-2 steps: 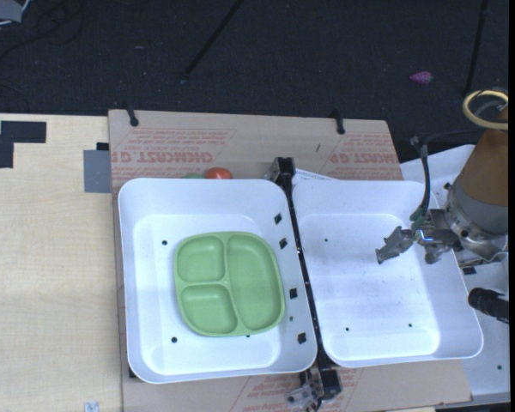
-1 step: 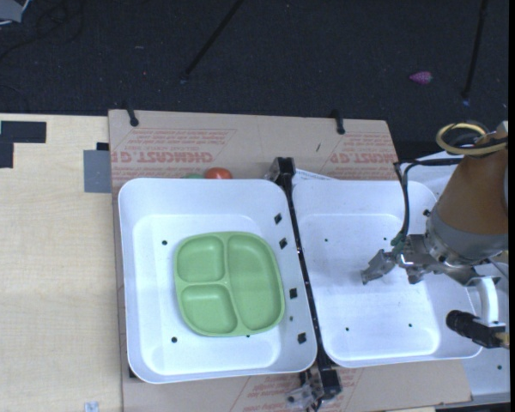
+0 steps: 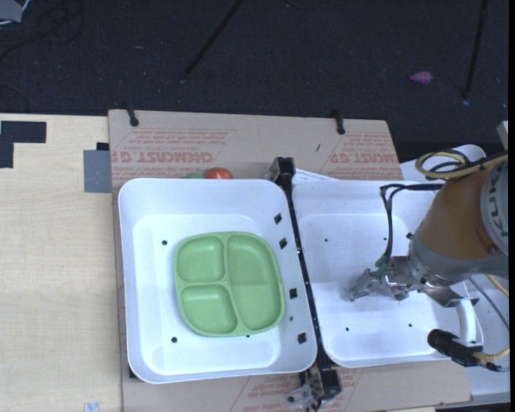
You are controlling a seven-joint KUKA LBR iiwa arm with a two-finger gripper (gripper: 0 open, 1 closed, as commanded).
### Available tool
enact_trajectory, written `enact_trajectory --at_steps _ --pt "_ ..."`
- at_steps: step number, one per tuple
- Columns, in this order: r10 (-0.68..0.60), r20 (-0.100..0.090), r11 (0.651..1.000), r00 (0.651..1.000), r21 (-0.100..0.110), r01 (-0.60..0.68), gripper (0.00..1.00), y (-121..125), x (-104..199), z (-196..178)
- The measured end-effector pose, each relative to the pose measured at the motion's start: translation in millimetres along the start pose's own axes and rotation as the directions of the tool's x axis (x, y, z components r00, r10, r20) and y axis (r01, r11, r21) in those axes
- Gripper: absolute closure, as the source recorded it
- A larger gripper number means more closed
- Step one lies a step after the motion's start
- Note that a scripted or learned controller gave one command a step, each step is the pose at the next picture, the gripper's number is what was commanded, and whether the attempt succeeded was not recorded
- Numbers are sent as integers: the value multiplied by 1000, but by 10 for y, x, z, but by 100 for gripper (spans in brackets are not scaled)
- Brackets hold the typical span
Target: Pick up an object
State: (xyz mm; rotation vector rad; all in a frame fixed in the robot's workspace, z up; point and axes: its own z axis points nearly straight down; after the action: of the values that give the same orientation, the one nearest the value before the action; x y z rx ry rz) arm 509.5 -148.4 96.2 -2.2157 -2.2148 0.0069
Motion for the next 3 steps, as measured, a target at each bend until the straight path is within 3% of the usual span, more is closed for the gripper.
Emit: enact_trajectory --at_steps 1,2,3 --pt "1 2 1000 1000 -6 -1 0 -1 6 88" --pt "6 1 1000 1000 -8 -6 100 5 -4 -26" --pt "-2 3 1000 1000 -11 2 100 105 26 -530"
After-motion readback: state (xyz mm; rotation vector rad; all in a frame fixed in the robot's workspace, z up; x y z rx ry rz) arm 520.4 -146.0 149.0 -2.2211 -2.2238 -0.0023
